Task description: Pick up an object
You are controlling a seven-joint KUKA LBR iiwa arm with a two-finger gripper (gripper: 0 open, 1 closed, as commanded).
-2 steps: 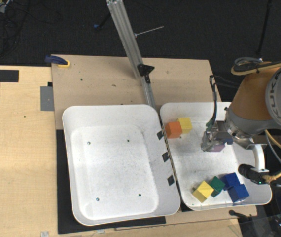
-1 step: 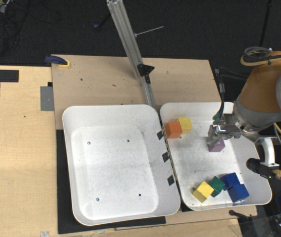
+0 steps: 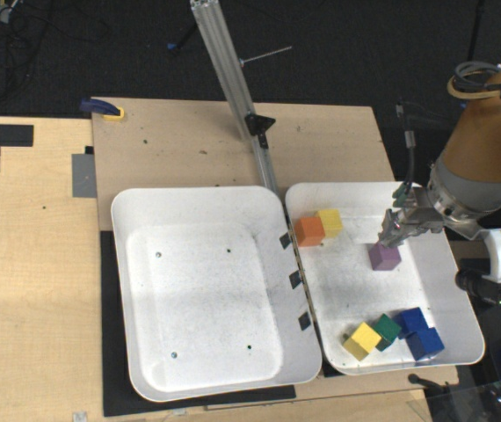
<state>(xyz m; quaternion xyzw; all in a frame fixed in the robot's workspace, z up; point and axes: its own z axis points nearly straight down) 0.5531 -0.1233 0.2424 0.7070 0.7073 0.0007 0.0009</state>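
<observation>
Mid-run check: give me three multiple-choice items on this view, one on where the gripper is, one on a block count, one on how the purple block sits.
1. The gripper is over which bin?
A. left bin
B. right bin
C. neither

2. How many yellow blocks lie in the right bin?
A. one
B. two
C. three

3. The purple block is:
A. stacked on the orange block
B. in the left bin
C. alone on the bin floor, just below the gripper

Key: 1 B, it hangs above the right bin. 2 B, one beside the orange block, one near the front. 3 C, no block touches it.
</observation>
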